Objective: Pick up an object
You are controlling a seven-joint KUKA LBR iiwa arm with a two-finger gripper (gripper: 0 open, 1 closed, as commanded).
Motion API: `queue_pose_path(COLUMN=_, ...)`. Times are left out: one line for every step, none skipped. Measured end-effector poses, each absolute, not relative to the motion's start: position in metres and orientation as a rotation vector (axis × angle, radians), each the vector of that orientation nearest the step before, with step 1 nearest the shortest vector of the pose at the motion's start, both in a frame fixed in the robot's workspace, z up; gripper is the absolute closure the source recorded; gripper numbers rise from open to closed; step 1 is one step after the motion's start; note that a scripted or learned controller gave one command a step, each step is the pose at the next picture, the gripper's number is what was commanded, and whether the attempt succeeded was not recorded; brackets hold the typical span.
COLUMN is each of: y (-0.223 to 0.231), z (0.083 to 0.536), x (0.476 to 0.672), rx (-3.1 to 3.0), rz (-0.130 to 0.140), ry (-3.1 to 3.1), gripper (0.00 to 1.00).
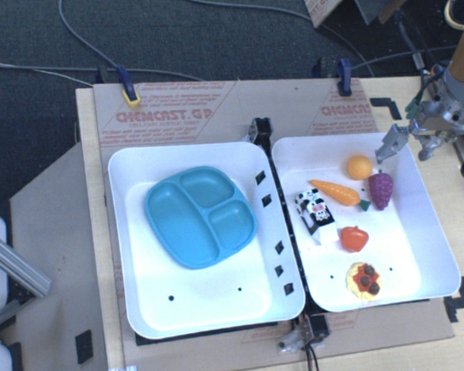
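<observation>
Approach step: gripper [407, 141] hovers jaws wide, empty, near orange [359, 167] and grapes [381, 188]; next, descend and close.

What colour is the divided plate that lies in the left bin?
The divided plate is light blue, a turquoise shade, seen clearly in the camera view.

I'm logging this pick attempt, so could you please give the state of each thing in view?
Gripper: open, holding nothing, above the right bin's far edge.
Orange: resting, untouched.
Carrot: lying flat.
Grapes: lying beside the carrot.
Tomato: resting.
Blue tray: flat in left bin.
</observation>
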State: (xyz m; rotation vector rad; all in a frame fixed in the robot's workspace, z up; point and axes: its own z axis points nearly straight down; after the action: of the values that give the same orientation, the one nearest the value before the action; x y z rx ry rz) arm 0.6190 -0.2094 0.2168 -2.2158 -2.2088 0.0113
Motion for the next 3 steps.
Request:
queue_pose_path(y=-0.209, z=0.225, x=0.622, rx=-2.22, rz=0.0, ry=-2.222, gripper=0.0)
queue_pose_path(y=-0.21, z=0.163, x=0.618, rx=-2.218, rz=0.004, ry=-2.217, gripper=0.0)
queue_pose_path(y=-0.211, z=0.102, x=0.612, rx=-2.217, rz=0.004, ry=-2.217, gripper=0.0)
